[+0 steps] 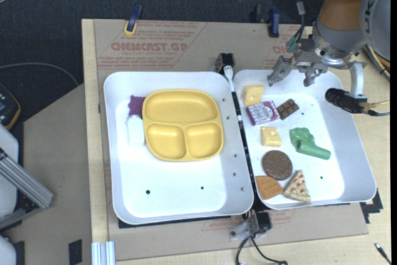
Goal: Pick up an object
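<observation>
Green toy (possibly a pistol), long axis slanting down-right, tool fingers apart, well above it.

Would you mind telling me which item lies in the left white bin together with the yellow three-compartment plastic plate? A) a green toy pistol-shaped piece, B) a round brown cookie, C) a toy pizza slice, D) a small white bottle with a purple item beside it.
D: the small white bottle and purple item sit against the yellow three-compartment plastic plate in the left white bin.
</observation>
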You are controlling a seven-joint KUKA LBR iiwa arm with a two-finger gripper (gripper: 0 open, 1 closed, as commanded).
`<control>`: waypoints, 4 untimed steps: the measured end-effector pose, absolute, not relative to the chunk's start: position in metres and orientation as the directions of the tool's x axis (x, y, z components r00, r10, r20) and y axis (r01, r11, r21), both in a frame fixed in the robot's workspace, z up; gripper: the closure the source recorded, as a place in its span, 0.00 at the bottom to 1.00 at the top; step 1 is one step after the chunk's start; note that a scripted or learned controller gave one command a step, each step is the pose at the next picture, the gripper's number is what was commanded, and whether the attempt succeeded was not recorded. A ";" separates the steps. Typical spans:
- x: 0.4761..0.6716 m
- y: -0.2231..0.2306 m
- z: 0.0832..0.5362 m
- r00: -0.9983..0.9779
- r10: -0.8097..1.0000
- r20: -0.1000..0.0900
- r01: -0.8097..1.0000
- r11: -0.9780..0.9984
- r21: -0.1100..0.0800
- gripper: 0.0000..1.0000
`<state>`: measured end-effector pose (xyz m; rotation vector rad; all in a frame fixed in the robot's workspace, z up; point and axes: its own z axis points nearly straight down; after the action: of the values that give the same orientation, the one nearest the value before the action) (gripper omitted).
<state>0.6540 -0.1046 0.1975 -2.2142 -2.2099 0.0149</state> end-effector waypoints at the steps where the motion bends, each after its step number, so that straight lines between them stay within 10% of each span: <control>1: 0.657 -0.105 0.206 0.000 1.000 0.001 1.000 0.000 -0.001 0.00; 3: 0.656 -0.103 0.090 -0.001 1.000 0.002 1.000 0.001 -0.007 0.00; 4: 0.658 -0.103 0.104 0.000 1.000 0.000 1.000 0.000 -0.001 1.00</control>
<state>0.6578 -0.1033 0.1035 -2.2206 -2.2212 0.0005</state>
